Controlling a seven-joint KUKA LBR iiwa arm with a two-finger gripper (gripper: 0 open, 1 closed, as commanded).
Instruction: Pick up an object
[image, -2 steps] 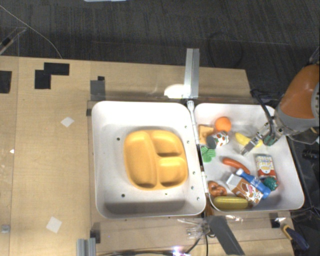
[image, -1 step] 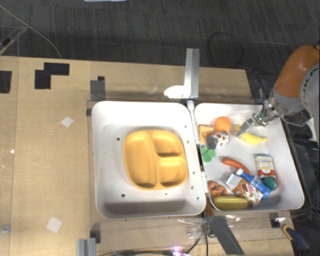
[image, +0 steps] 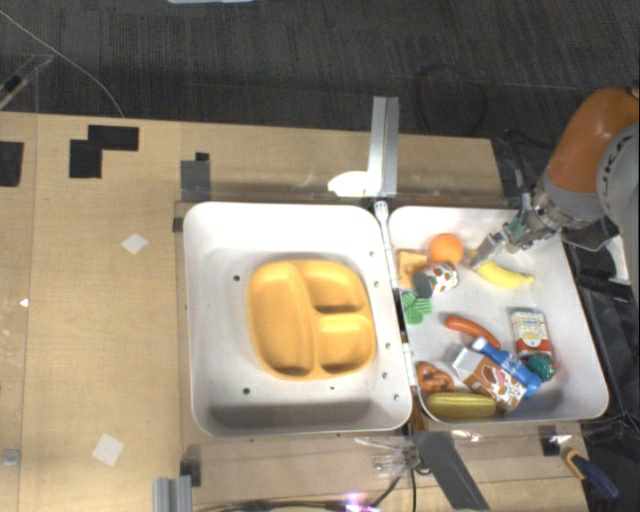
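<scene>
The right bin (image: 580, 330) holds several toy foods. An orange ball (image: 446, 246) lies near its back, with a yellow banana (image: 503, 275) to its right. Further forward lie a red sausage (image: 470, 328), a red-and-white packet (image: 528, 328) and a yellow-green pickle (image: 460, 405) at the front wall. My gripper (image: 505, 238) hangs low at the back of this bin, just above the banana and to the right of the orange ball. Nothing visibly hangs from it. The grey arm with its orange band (image: 590, 140) comes in from the upper right.
The left bin (image: 210, 300) holds a yellow divided tray (image: 310, 315). A green piece (image: 416, 308), a white spotted toy (image: 442, 278) and a tan block (image: 410, 262) crowd the right bin's left wall. A metal post (image: 384, 140) stands behind the bins.
</scene>
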